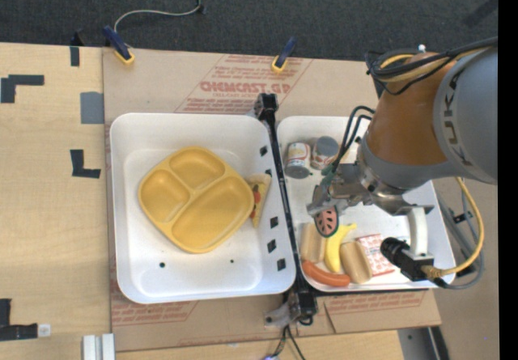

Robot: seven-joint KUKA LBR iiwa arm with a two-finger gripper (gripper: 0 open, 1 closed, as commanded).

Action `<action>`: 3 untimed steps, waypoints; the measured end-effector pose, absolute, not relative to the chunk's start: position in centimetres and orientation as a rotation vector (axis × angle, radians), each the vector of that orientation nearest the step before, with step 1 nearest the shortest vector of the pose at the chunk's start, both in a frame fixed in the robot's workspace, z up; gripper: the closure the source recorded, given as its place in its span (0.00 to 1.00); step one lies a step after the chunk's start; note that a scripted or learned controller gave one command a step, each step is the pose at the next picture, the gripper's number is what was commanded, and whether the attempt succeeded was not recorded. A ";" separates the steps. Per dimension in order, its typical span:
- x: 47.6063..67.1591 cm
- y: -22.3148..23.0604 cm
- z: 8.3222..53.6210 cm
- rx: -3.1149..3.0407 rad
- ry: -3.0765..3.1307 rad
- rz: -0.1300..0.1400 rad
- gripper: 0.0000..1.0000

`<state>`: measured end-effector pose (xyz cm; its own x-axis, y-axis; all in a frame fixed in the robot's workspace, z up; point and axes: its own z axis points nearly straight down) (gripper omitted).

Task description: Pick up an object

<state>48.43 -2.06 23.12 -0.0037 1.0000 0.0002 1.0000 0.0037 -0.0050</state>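
My gripper (325, 203) hangs low over the middle of the right bin (296, 125), just above a watermelon slice toy (326, 222). Nothing shows between its parts. Below it lie a yellow banana (335, 246), a bread roll (312, 242), a red sausage (326, 275) and a small red-and-white box (374, 254). A tin can (297, 158) and a grey cup (325, 147) sit at the bin's far side. The orange-banded arm (409, 124) covers much of the bin's right half.
The left bin (129, 269) holds a yellow divided plate (195, 198), with a small piece of food (259, 193) tucked at its right rim. A black divider (278, 180) runs between the bins. Yellow clamps (119, 44) grip the cardboard's far edge.
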 end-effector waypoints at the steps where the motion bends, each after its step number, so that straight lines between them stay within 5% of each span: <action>1: 48.4 -4.1 22.8 -2.218 -2.220 0.008 1.00; 3: 48.4 -4.8 22.8 -2.215 -2.221 0.006 1.00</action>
<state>48.40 -4.78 22.84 -0.0027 1.0000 0.0005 1.0000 0.0027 -0.0058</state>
